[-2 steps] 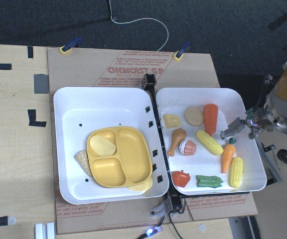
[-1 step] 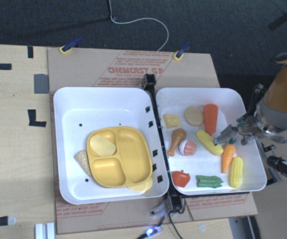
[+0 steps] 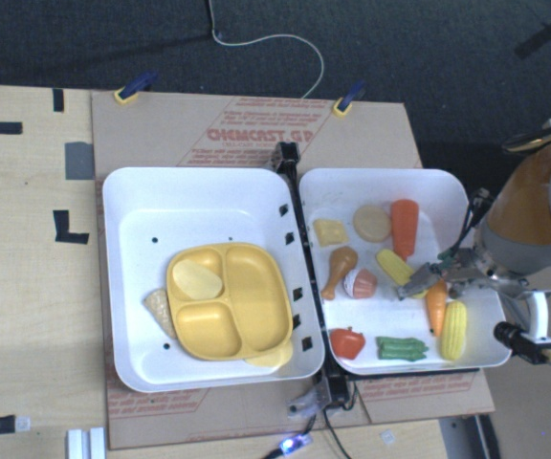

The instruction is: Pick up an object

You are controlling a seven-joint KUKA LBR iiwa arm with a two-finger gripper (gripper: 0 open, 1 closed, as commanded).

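Carrot [image 3: 435, 307] lies near the right bin's [image 3: 381, 177] right edge, its long axis running toward the front edge, corn [image 3: 454, 330] touching its right side. The gripper [image 3: 427, 277] hangs at the carrot's top end, reaching in from the right; I cannot tell whether it is parted or clenched.

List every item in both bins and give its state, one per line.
Yellow plastic divided tray: flat in left bin, pale chip in one compartment.
Orange plastic cylinder: lying in right bin.
Brown toy drumstick: lying flat.
Yellow toy corn cob: lying beside orange toy carrot.
Hand: low over right bin.
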